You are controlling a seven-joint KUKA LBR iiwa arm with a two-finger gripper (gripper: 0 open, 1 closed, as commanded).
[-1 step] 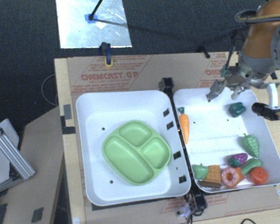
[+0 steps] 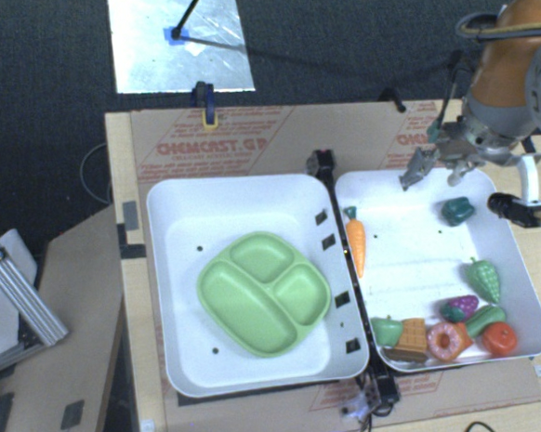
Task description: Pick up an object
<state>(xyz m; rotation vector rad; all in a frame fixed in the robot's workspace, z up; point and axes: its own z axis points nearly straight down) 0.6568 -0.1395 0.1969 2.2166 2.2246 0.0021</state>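
My gripper (image 2: 432, 173) hangs above the far edge of the right bin (image 2: 400, 265), open, with nothing between its fingers. A dark green toy (image 2: 456, 210) lies just below and right of it on the bin floor. An orange carrot (image 2: 354, 239) lies along the bin's left wall. The near right corner holds a cluster: a green leafy piece (image 2: 485, 279), a purple piece (image 2: 459, 307), a red tomato (image 2: 499, 337), a pink donut (image 2: 444, 341), a tan waffle piece (image 2: 411, 339) and a green piece (image 2: 386, 327).
A light green divided plate (image 2: 263, 293) lies in the left bin (image 2: 178, 227). A black divider with clips (image 2: 340, 251) runs between the bins. A blue clamp (image 2: 206, 102) and a silver sheet (image 2: 179, 40) sit beyond the bench.
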